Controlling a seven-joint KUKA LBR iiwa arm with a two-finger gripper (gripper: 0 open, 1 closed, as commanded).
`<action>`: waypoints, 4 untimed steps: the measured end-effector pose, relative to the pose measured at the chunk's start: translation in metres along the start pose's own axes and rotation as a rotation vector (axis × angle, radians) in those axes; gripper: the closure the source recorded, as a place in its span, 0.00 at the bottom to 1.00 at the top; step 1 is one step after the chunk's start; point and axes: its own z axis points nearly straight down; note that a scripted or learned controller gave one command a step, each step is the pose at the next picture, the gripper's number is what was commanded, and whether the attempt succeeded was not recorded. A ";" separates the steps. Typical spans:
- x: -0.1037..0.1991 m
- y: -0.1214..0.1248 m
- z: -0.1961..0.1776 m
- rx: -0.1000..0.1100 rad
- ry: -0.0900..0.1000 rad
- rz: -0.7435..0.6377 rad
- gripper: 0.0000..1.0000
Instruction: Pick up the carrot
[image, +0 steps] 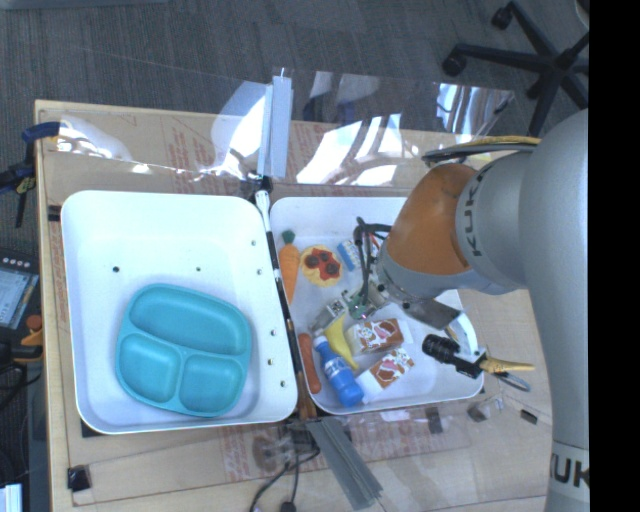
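Note:
The carrot (289, 268) is orange with a green top. It lies lengthwise against the left wall of the right bin (300, 215), green end toward the back. My gripper (347, 303) hangs low in the middle of that bin, to the right of the carrot's tip and a short gap from it. It sits over a yellow toy (340, 337) and a small carton (376, 335). The grey arm with its orange band (440, 235) covers the bin's right half.
The right bin also holds a pizza-slice toy (322, 263), a blue bottle (336, 372), a brown sausage (309, 362) by the left wall and a second carton (393, 368). A blue divided plate (184, 347) lies in the left bin (150, 225).

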 end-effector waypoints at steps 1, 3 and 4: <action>0.006 -0.038 0.001 0.000 0.001 -0.558 0.00; 0.027 -0.060 0.000 -0.003 -0.002 0.164 0.00; 0.027 0.008 -0.008 -0.011 -0.037 0.165 0.00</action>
